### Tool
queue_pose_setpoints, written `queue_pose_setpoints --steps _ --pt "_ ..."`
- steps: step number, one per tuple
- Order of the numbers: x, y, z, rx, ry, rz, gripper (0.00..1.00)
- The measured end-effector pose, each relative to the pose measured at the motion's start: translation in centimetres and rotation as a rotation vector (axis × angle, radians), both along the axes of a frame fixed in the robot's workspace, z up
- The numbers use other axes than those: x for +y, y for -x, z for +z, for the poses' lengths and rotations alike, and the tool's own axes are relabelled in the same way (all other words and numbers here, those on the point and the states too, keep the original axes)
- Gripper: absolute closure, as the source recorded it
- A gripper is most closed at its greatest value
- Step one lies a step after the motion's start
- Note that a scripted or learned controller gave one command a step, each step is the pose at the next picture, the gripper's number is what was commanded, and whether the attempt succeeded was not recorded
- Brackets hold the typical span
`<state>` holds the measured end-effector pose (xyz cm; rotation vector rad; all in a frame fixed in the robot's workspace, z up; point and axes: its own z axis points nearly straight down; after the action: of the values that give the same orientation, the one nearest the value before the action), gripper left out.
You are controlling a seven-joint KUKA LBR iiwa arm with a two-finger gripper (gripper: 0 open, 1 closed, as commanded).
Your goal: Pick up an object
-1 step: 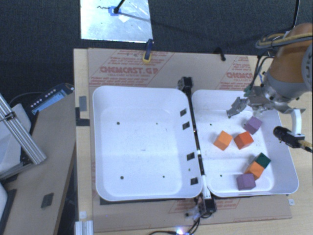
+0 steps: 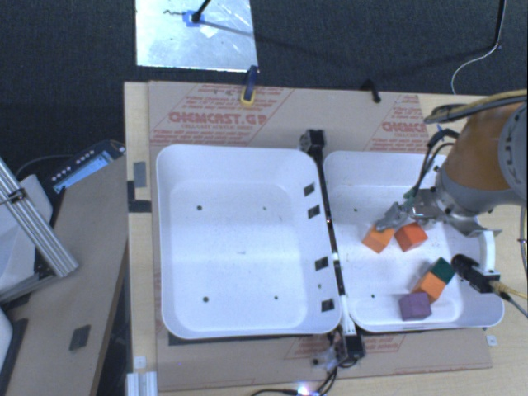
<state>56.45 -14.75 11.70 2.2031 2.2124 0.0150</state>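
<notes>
The gripper (image 2: 398, 219) hangs between two orange blocks (image 2: 379, 239); I cannot tell its opening, and it probably pushes them apart.

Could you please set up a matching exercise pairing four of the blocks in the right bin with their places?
Column 1:
1. purple block
2. green block
3. red-orange block
4. lighter orange block

Column 2:
A. nearest the divider between the two bins
B. nearest the bin's front rim
C. just right of the lighter orange block, beneath the gripper
D. touching the upper right of a small orange block

Pairs: 1-B, 2-D, 3-C, 4-A
</notes>
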Motion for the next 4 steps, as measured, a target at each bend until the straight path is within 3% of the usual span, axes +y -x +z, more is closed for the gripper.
queue_pose_setpoints --steps 1,2,3,4 --pt "0.1 0.3 -0.3 -0.008 0.003 0.000 0.00" --pt "0.0 0.1 0.9 -0.014 0.004 -0.001 1.00" --pt "-0.3 -1.3 -1.4 0.012 -0.005 -0.002 1.00" --pt "-3.5 6.2 -3.4 0.026 -0.007 -0.009 1.00"
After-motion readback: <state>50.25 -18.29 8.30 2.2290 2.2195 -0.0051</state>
